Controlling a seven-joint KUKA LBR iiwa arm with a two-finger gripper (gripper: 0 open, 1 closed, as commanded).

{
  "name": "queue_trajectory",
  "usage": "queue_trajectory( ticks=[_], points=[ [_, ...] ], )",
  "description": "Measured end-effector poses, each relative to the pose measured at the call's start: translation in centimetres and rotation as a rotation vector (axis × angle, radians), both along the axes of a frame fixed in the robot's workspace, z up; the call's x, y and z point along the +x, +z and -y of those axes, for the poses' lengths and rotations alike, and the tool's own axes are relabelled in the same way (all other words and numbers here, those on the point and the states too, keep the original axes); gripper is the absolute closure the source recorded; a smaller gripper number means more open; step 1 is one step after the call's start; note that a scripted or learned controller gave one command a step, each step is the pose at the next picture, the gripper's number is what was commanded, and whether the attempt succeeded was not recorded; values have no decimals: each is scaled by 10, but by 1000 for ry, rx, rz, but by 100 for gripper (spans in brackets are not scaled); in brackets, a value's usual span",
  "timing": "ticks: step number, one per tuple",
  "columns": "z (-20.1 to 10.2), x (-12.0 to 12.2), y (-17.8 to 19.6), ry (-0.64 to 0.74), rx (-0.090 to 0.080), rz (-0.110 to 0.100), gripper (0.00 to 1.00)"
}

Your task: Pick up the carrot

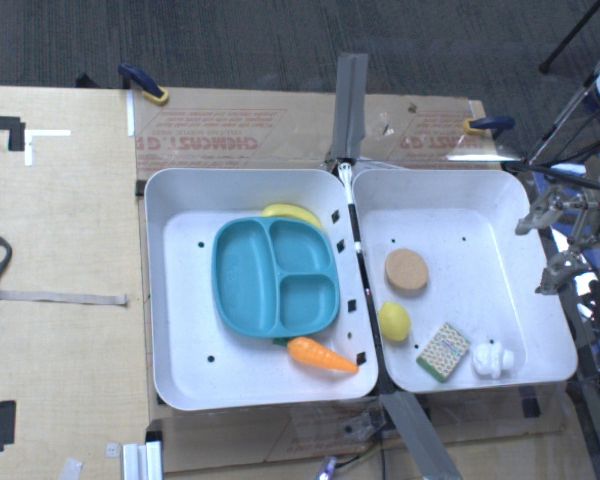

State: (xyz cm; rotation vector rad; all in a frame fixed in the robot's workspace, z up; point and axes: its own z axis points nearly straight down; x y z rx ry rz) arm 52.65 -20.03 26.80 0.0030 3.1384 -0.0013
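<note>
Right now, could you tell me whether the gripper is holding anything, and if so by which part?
Nothing is held. The gripper sits at the right bin's right edge, while the carrot lies in the left bin beside the tray.

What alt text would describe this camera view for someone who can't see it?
An orange carrot lies in the left white bin, just below a teal divided plate. The right white bin holds a round tan disc, a yellow lemon and a small patterned packet.
</note>
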Motion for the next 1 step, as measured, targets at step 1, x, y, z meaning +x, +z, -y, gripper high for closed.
queue_trajectory(
  ticks=[1],
  points=[
    [9,-39,-121,199,0,-1,0]
  ],
)
